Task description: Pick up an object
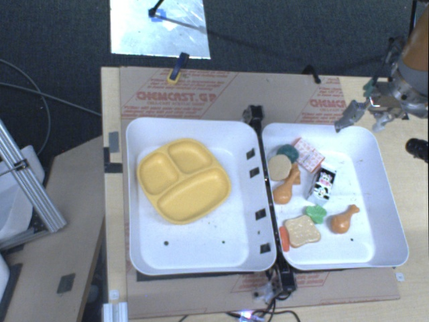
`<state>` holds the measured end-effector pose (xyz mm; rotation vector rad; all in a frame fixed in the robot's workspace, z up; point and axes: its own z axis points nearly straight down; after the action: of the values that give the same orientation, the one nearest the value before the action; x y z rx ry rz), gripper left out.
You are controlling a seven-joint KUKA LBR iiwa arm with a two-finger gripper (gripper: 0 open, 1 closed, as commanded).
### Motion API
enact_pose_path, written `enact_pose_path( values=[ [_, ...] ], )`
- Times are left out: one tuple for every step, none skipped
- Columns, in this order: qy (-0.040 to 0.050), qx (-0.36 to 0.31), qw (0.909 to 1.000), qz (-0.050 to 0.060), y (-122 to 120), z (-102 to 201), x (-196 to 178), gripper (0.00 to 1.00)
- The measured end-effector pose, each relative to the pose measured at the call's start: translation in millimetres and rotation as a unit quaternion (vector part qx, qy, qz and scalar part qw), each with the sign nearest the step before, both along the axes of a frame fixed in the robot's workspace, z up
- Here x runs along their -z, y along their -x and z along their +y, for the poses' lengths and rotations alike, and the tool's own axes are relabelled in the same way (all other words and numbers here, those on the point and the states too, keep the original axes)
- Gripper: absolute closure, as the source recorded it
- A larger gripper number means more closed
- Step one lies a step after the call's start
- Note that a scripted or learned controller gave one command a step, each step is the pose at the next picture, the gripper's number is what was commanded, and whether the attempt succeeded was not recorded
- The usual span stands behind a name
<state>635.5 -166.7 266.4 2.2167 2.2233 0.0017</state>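
Hand (365, 115) at two o'clock, spread open and holding nothing, above the right bin's (385, 180) far rim. Toy food inside (drumsticks (344, 219), bread slice (302, 231), milk carton (323, 184)). Yellow tray (184, 180) at nine o'clock.

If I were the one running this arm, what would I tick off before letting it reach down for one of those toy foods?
1. Things to pick are present: ok. The right bin holds a chicken drumstick, a bread slice, a small milk carton and more.
2. Gripper carries nothing already: ok, nothing shows between its fingers, which look spread.
3. Gripper sits above a target: not ok. It hovers at the bin's far right corner, off to the side of the toys.
4. An item stands apart for an easy grab: ok. The drumstick lies alone.
5. Crowded items: not ok. The carton, pink box and second drumstick sit close together.
6. Height above the bin: cannot tell from one slanted view.
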Motion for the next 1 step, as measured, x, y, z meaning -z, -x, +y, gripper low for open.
enact_pose_path(
  values=[
    [-0.001,0.003,1.0,0.006,32.1,-42.0,142.8,0.0]
  ],
)
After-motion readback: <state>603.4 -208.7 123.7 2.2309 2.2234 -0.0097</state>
